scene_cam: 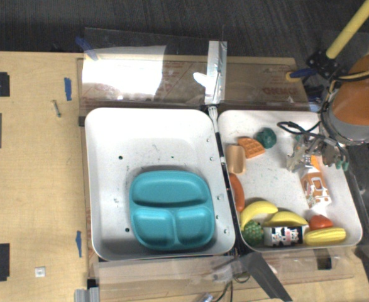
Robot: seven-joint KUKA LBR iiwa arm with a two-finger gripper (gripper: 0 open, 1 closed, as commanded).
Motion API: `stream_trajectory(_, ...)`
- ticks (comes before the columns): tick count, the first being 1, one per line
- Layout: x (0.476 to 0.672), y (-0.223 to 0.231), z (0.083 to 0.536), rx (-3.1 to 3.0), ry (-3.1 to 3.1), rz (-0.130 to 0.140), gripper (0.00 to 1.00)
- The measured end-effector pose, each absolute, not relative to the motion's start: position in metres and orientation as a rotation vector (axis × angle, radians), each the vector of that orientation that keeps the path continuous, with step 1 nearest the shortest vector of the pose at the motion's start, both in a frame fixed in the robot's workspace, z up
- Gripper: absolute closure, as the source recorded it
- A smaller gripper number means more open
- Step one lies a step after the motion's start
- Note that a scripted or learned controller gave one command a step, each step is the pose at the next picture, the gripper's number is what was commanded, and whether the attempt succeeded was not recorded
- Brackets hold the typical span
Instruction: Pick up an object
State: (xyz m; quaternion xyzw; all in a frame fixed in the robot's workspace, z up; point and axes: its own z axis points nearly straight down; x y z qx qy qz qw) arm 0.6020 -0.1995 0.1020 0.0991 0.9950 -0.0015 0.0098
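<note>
My gripper [307,157] hangs over the right side of the right bin [278,175], below the arm's orange band [355,102]. Just beneath it lies a white-and-orange packet [315,191], touching or nearly touching the gripper's tip. To the left lie an orange waffle piece [252,147], a teal ball [267,137], a tan block [236,158] and a red-orange sausage [237,191]. Along the front wall are two yellow bananas [259,209], a green piece [253,232], a black-and-white can [285,234], a red tomato [320,221] and a long yellow piece [326,234].
The left bin [109,143] holds a teal divided plate [171,209] at its front. A clear plastic sheet and a metal bracket [215,71] stand behind the bins. Cables and a yellow rod [355,21] run beside the arm at the upper right.
</note>
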Motion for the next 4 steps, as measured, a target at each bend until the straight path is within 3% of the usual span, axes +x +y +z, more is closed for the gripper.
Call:
stream_trajectory(1,0.625,-0.141,0.241,0.357,3.101,0.000,1.00)
stream_trajectory(2,0.644,-0.088,0.246,0.252,3.121,0.003,1.00)
stream_trajectory(4,0.665,-0.078,0.309,-0.074,3.129,0.000,1.00)
